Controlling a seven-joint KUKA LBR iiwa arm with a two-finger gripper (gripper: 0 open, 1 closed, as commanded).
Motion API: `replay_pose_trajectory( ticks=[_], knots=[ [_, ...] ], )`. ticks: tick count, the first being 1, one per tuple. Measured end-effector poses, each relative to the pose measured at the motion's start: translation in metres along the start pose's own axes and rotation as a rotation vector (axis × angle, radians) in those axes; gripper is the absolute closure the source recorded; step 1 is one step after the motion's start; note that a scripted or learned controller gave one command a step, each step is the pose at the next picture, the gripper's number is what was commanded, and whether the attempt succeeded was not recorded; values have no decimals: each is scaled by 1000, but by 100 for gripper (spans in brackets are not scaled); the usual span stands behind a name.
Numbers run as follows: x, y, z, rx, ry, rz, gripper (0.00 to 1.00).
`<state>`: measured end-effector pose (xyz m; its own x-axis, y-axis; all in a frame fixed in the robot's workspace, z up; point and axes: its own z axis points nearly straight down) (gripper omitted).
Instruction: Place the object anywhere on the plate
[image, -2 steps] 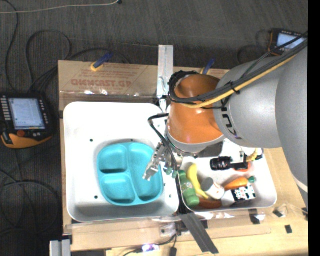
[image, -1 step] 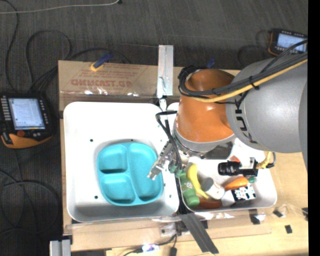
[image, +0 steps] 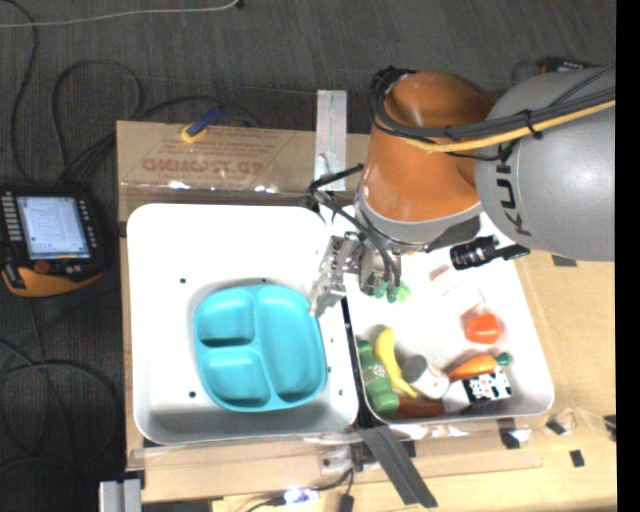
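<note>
Over the divider between the bins, gripper (image: 352, 272) hangs; can't tell its opening or any load. Teal plate (image: 262, 345) lower-left of it, banana (image: 390, 362) just below.

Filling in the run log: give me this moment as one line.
gripper: above the wall between bins | holding: cannot tell | teal plate: left bin, bare | toy food pile: right bin | placed: no
</note>
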<state>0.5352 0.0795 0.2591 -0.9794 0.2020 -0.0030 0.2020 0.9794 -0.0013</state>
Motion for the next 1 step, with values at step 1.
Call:
replay_pose_trajectory(
  ticks=[1],
  knots=[
    [22,29,146,-9,-20,24,100]
  ],
)
